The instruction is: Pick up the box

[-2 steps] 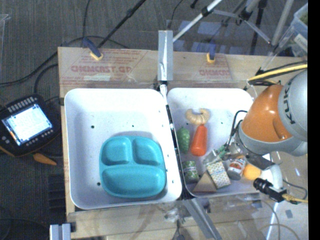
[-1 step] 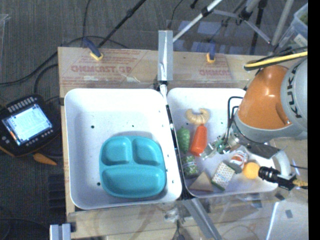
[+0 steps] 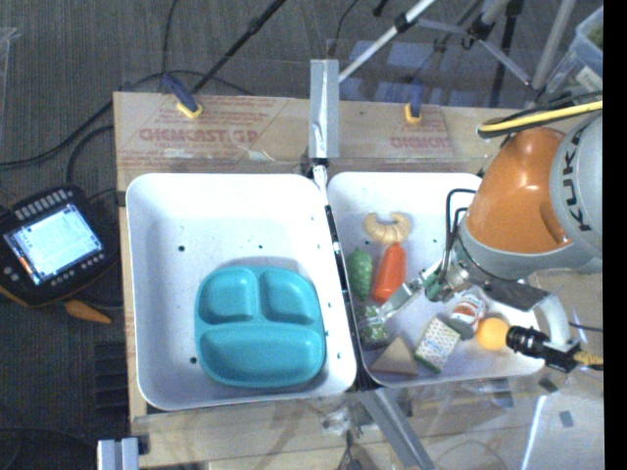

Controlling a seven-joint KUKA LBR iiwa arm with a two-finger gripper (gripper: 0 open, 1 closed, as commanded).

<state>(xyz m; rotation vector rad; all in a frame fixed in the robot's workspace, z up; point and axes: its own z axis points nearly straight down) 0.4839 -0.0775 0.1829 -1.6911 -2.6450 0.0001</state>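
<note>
Box (image 3: 437, 344) lying low in the right bin (image 3: 345, 204), near its front wall, just right of a brown wedge (image 3: 395, 358). Long axis tilted, running from lower left up to upper right. Gripper (image 3: 431, 284) above it, apart from it; fingers' state impossible to tell.

Grey arm (image 3: 586, 204), orange band (image 3: 517, 204), black lettering, perhaps "KUKA"

Two white bins (image 3: 157, 262). One teal divided tray (image 3: 260, 326). Near the claw (image 3: 431, 284): one carrot (image 3: 389, 270), one green vegetable (image 3: 361, 272), one bagel-like ring (image 3: 388, 226), one patterned box (image 3: 437, 343), one brown wedge (image 3: 394, 358).
</note>
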